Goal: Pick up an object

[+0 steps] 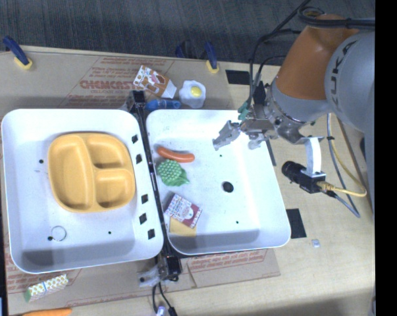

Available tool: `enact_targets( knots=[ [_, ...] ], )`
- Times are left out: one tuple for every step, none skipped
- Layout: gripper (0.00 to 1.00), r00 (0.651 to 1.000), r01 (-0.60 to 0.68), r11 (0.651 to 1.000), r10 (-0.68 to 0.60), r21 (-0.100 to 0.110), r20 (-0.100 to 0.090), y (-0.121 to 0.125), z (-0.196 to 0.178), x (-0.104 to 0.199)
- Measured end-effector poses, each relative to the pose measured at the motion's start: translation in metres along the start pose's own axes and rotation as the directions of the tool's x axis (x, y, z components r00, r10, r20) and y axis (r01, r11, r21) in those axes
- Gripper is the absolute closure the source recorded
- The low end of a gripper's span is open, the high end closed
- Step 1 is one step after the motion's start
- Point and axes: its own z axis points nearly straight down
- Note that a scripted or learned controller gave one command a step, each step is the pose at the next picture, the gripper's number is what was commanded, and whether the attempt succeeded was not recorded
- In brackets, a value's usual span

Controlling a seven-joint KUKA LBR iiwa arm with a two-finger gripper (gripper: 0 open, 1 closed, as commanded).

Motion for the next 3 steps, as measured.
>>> enact_targets(
  knots=[
    [0.00, 0.989, -0.149, 0.989, 0.149, 0.003, -0.001, 0.062, 0.140, 0.016],
    [0.00, 0.892, -0.452, 0.892, 0.452, 0.000, -0.001, 0.089, 0.166, 0.047],
    [0.00, 0.878, -0.479, 0.878, 0.479, 0.002, 0.000, -0.034, 0.167, 0.013]
  ],
)
